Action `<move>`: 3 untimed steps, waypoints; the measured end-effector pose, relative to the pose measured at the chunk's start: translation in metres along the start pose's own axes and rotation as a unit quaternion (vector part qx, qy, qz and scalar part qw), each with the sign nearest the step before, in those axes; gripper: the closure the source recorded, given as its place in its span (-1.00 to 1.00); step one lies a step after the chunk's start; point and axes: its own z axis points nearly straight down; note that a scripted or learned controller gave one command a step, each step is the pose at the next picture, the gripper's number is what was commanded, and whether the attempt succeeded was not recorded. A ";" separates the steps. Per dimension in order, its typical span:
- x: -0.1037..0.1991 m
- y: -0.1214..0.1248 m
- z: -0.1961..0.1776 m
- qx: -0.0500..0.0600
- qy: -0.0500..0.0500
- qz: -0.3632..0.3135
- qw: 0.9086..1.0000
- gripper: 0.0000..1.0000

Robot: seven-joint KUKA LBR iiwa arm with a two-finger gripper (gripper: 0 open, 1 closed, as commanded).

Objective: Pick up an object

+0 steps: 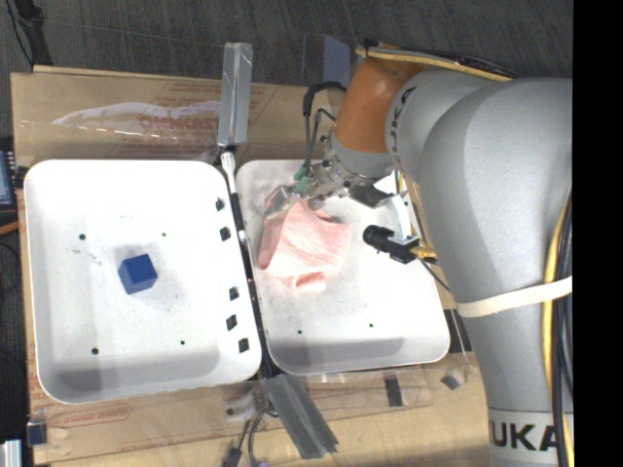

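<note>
A: Bins?

B: Two, side by side on the brown counter (117, 115). The left shallow white bin (127, 202) holds a small blue cube (137, 272), a bit left of its middle and well clear of every wall. The right shallow white bin (360, 319) holds a crumpled pink cloth (304, 246).

A: Where in the bin is the cloth?

B: Upper left part, close to the wall shared with the other bin. It runs from the far end down toward the middle, with the narrow end at the top.

A: Gripper?

B: The gripper (310, 191) is over the far end of the right bin, right at the top edge of the cloth. It looks to be touching or just above it. The grey arm (487, 212) comes in from the right and covers that bin's right rim. The orange band (368, 105) sits just above the wrist.

A: Open, closed, holding?

B: Can't tell. The wrist hides the tips at this slant, so I won't call a hold on the cloth.

A: Cube near the gripper?

B: No, well apart, in the other bin.
</note>
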 end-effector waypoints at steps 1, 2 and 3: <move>-0.010 -0.003 0.013 -0.004 -0.001 -0.005 1.000 -1.00; -0.009 -0.002 0.006 -0.002 -0.001 -0.006 1.000 1.00; 0.033 0.008 -0.140 -0.004 -0.002 0.014 1.000 1.00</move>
